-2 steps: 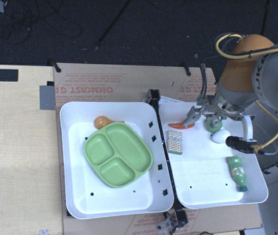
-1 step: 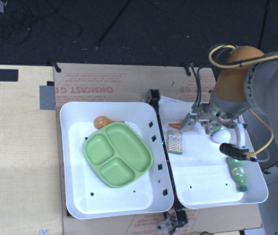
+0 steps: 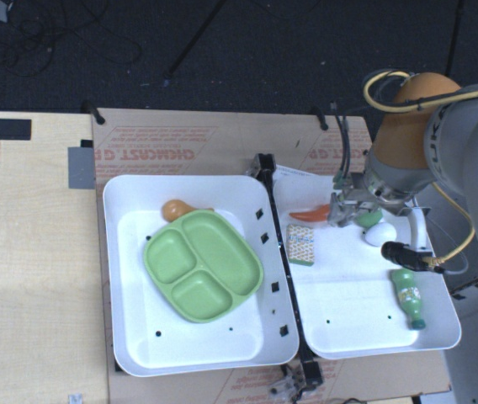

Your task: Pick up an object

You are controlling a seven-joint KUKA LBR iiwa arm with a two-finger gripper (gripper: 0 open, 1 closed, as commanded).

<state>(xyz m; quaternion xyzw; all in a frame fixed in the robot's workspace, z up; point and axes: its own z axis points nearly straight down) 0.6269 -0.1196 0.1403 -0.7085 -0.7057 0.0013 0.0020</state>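
Camera view: hand (image 3: 350, 211) low beside orange carrot (image 3: 310, 215), finger state cannot be told. Carrot judged light, stiff, slippery; mid-body grip advised, hand's 9 o'clock.

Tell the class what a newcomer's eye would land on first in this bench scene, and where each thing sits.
The big green divided plate dominates the left bin, with a small orange object tucked at its far edge. At the right, the grey arm's orange band stands out above the right bin, its gripper low over the far end by an orange carrot-like piece. A green bottle lies near that bin's right wall.
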